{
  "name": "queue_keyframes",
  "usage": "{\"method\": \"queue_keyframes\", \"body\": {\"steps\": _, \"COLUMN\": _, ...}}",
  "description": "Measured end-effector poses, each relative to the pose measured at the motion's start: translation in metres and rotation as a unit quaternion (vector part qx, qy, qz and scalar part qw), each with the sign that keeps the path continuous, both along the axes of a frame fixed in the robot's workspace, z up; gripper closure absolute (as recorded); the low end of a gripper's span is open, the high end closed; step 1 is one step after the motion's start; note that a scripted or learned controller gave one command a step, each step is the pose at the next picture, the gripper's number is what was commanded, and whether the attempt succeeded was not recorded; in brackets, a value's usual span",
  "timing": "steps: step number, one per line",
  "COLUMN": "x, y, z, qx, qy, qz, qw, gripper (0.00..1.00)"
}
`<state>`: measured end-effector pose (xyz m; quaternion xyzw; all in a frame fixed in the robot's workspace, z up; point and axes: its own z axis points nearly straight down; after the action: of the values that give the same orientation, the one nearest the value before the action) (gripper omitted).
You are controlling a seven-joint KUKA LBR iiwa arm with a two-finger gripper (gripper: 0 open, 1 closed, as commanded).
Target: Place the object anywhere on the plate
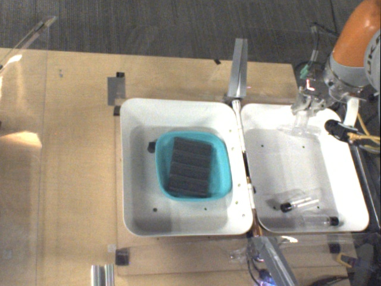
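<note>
bench point(59, 189): pale wood (glare at left) | floor point(149, 11): dark grey carpet

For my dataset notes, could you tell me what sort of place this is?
Probably a robotics lab bench: two white bins, left and right, on a wooden bench, a KUKA arm reaching in, and loose cables.

There are no words, numbers or signs that anyone can read here. The dark block point(190, 165) on the blue plate point(223, 170) shows only plain ridges, no writing.
</note>
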<state>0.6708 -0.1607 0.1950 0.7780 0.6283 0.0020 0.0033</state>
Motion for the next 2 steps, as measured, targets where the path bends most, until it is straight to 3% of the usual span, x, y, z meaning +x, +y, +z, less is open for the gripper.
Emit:
{"method": "queue_keyframes", "body": {"steps": 1, "x": -0.069, "y": 0.051, "z": -0.036, "qx": 0.0010, "qy": 0.002, "qz": 0.073, "qw": 0.9973, "gripper": 1.00}}
{"method": "queue_keyframes", "body": {"steps": 2, "x": -0.116, "y": 0.103, "z": -0.009, "qx": 0.0010, "qy": 0.002, "qz": 0.133, "qw": 0.9911, "gripper": 1.00}}
